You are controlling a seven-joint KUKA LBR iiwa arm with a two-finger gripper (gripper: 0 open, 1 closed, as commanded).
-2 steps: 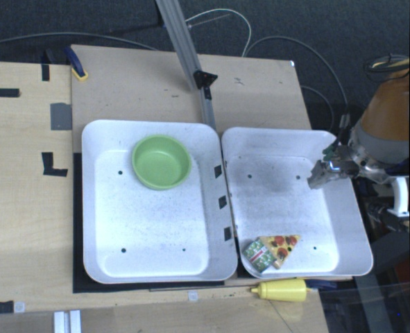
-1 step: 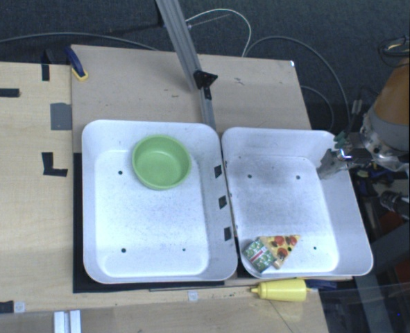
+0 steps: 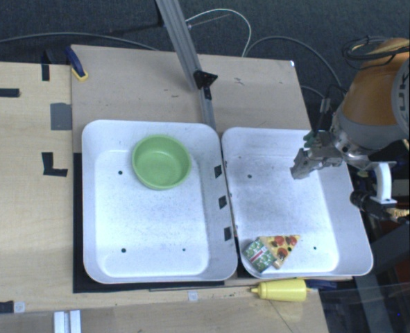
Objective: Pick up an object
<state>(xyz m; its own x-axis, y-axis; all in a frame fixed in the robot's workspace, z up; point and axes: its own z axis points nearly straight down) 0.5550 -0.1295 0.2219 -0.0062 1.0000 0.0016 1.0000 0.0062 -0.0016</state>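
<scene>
**A:** What lies on the worktop (image 3: 24, 186), going from left to right?

**B:** First the left white bin (image 3: 100, 255), with a green bowl (image 3: 161, 161) sitting upright in its upper part. Beside it is the right white bin (image 3: 343, 255), and in that bin's near left corner lies a small colourful packet (image 3: 268, 250), flat against the floor. Just outside the bin's front edge rests a yellow bottle (image 3: 282, 290) on its side.

**A:** Where is the claw?

**B:** The claw (image 3: 306, 164) hangs over the upper right part of the right bin, well apart from the packet and far from the bowl. Nothing is between its fingers; whether they are spread or closed, I cannot tell.

**A:** How might each object handle?

**B:** The bowl looks like light, stiff plastic, smooth and probably slippery; its rim seems the best place to pinch. The packet looks thin and soft, likely to crumple, and being tucked into the corner makes it awkward to reach. I judge the bowl the easier pick.
</scene>
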